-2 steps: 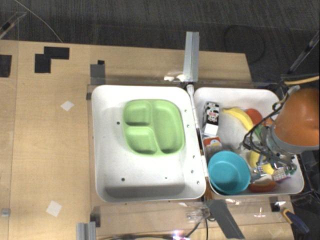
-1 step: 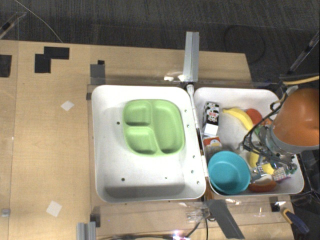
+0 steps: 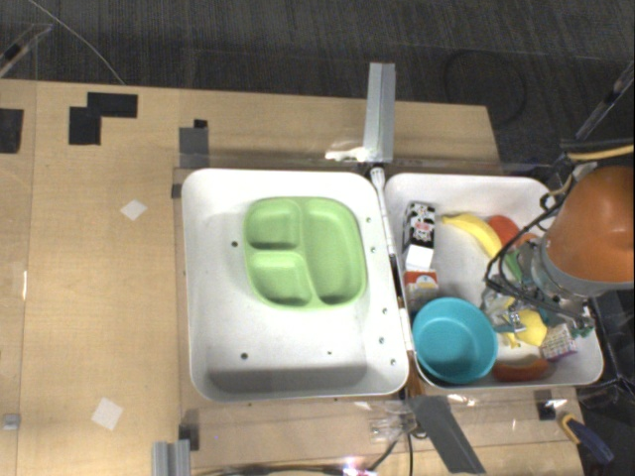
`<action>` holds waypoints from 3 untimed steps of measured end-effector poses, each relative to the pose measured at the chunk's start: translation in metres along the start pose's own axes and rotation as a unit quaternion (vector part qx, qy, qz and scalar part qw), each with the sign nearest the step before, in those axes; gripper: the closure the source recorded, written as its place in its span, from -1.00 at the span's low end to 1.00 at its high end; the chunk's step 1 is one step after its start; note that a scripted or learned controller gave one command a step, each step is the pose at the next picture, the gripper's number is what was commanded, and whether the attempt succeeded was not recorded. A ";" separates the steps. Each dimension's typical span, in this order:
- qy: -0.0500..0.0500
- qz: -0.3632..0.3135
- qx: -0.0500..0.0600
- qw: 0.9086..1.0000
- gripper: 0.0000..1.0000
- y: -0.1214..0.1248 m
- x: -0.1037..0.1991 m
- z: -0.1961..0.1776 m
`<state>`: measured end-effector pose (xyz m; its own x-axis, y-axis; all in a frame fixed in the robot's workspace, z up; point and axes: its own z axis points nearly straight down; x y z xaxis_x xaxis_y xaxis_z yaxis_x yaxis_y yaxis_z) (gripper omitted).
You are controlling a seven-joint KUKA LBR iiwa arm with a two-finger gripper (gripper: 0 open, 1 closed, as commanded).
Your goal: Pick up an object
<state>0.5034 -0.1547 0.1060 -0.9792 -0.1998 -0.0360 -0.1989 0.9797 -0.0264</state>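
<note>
The arm [image 3: 593, 228], grey with an orange band, reaches into the right bin [image 3: 451, 191] from the right edge of the camera view, its wrist low over the bin's near right corner. The gripper [image 3: 531, 317] sits among cables above a cluster of small items; whether it is released or clenched cannot be told. Candidate objects lie close by: a small yellow item [image 3: 529, 327] directly beneath, a red piece [image 3: 521, 370] just nearer the bin's front wall, a blue bowl [image 3: 453, 340] to the left, a banana [image 3: 474, 232] farther back, and a slim carton [image 3: 421, 251] against the dividing wall. The left bin [image 3: 213, 296] holds a green divided plate [image 3: 303, 251], well apart. Judgement: the descent appears under way. A clean pick calls for centring on one item only, keeping clear of the bowl's rim and the bin wall, and closing fully before lifting straight up.
</note>
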 end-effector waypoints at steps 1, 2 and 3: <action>0.010 -0.151 -0.012 0.988 1.00 -0.061 -0.025 -0.107; 0.011 -0.152 -0.014 0.988 -1.00 -0.059 -0.024 -0.105; 0.001 -0.221 -0.005 0.975 -1.00 -0.058 -0.033 -0.009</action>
<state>0.5465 -0.2045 0.1173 -0.7977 -0.6027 -0.0214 -0.6021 0.7979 -0.0301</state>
